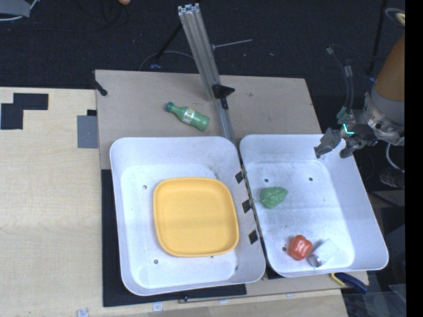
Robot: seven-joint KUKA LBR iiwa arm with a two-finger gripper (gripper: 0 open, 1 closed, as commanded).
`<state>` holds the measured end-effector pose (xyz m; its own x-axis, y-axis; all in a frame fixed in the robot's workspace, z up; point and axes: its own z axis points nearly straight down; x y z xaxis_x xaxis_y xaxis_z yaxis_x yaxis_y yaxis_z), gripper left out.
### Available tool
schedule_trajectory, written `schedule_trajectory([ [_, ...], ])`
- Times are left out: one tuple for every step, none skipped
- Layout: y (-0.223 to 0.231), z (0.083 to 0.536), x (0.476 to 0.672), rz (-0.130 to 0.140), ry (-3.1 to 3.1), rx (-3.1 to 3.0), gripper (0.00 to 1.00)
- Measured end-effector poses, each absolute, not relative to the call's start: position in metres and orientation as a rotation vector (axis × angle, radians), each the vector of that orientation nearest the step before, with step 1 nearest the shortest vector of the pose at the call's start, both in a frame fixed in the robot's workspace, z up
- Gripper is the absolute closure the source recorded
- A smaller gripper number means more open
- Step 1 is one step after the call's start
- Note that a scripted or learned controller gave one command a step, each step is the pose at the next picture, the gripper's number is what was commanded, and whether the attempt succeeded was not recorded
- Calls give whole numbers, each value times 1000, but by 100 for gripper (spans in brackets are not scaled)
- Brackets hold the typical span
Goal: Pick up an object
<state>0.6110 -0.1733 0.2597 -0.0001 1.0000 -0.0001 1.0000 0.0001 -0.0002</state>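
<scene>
Over at the far right corner of the right bin, the gripper hangs just above the rim, its two dark fingers spread apart with nothing between them. A small teal light glows on the wrist just behind it, and the grey arm with its orange band climbs away toward the right edge.

Below the gripper and a little to its left, on the bin floor, sits a crumpled green object, well apart from the fingers. Further down still, near the bin's front wall, there's a red object with a small clear and grey piece touching its right side.

Across the divide from the gripper, the left bin holds a yellow plate, lying flat near the middle.

Now the surface: both bins rest on a tan board with dark matting under their front edge. Out on that board, up and well to the left of the gripper, a green bottle lies on its side; it carries a pale label, too small to read. A metal rail slants up from between the bins. Pale wooden bench stretches left, with black marks near its top; dark floor with cables runs behind.
</scene>
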Motion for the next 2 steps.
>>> schedule_trajectory([
  [-173,260,611,0,-2221,-2221,0],
  [-165,202,608,4,-2218,-2219,0],
])
